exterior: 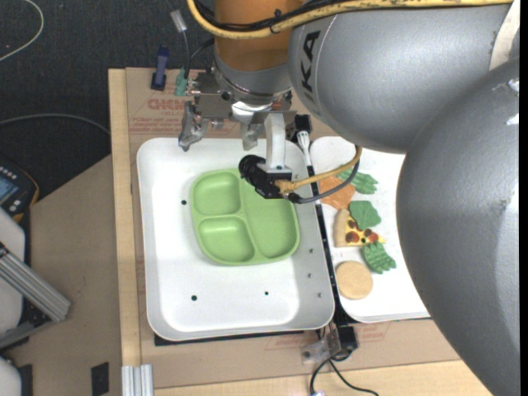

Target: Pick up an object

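1. claw: hangs over the far wall of the left bin; released, its two fingers spread apart with nothing between them.
2. green plate: the likeliest target; lies flat near the middle of the left bin, just on the near side of the claw; three compartments, two small on the view's left and one large on the right, all bare.
3. handling (judged): the plate looks like moulded plastic, so probably light and stiff; its smooth, glossy surface may be slippery; it seems unlikely to break if dropped.
4. where to take hold (judged): the body is too wide to span; a raised edge is the better purchase, either the far rim nearest the claw or a ridge between compartments, with one finger on each side of it; a pinch at one edge would leave the plate hanging off-centre and prone to tilt or slip.
5. right bin: holds small toy foods well apart from the claw; leafy pieces, a pizza slice and a tan disc; these look light and easier to enclose.
6. tabletop: brown board carrying both bins side by side.
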